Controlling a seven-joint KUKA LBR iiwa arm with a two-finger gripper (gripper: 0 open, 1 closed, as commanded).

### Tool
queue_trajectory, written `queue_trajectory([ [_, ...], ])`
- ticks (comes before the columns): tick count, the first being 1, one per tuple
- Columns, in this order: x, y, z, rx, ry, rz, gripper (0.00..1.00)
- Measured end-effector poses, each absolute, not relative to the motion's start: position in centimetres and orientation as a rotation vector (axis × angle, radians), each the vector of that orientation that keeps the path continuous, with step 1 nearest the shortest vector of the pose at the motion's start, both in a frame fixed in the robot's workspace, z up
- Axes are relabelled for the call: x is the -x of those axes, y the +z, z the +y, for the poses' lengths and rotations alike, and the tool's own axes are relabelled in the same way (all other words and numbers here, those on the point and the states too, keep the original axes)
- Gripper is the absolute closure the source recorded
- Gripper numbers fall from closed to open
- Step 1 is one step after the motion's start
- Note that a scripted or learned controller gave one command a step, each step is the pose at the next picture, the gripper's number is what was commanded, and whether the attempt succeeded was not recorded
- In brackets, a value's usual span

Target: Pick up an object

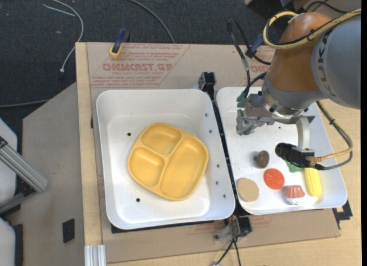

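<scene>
Though crowded in the right bin [229, 110], brown lump [262, 158], orange disc [274, 179], corn [313, 180].

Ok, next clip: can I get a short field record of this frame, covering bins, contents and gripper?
left bin: one yellow plate, three compartments
right bin: brown lump, orange disc, tan disc, corn, pink cup
gripper: over the right bin, farther back than the objects
held: nothing visible
task: no pick yet
</scene>
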State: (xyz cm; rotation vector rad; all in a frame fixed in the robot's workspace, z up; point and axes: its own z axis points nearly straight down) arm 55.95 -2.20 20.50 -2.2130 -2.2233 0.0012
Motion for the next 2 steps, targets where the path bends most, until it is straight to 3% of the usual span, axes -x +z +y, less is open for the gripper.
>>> queue_trajectory([
  [2, -56.1, 23.2, 8.1, 2.217, -0.003, -2.226, 1.00],
])
